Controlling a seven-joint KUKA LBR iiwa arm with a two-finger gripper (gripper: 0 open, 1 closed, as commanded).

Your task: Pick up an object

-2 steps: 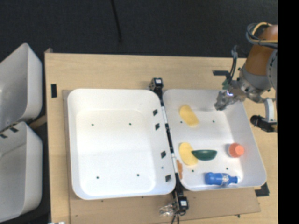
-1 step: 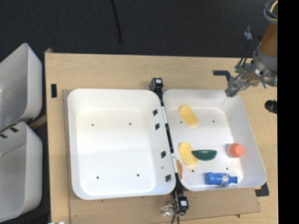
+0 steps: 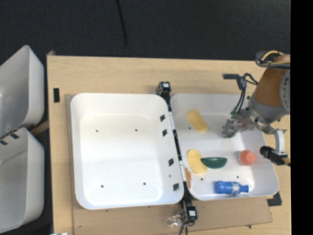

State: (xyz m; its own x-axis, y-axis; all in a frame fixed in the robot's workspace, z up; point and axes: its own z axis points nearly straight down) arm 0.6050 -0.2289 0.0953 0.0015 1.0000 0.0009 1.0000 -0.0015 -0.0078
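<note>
- White, glossy plastic makes up the left bin [image 3: 122, 151], a shallow tray with rounded corners, sitting on the pale wooden bench [image 3: 146, 72].
- The right bin [image 3: 264, 187] touches it along a clipped seam and holds all 5 candidates for picking.
- 2 yellow lumps look smooth and rounded: one yellow piece [image 3: 197, 121] near the back, another yellow piece [image 3: 196, 161] by the seam, touching a dark green bowl-shaped object [image 3: 213, 162].
- A blue bottle [image 3: 230, 187] lies on its side near the front wall; it could roll if nudged.
- A small orange cup-like object [image 3: 247, 157] stands toward the right.
- The gripper [image 3: 234, 127] hovers low over bare bin floor between the upper yellow piece and the orange one; I cannot tell its opening.
- Risk, as I judge it: descending here would close on nothing, since no object sits directly beneath.
</note>
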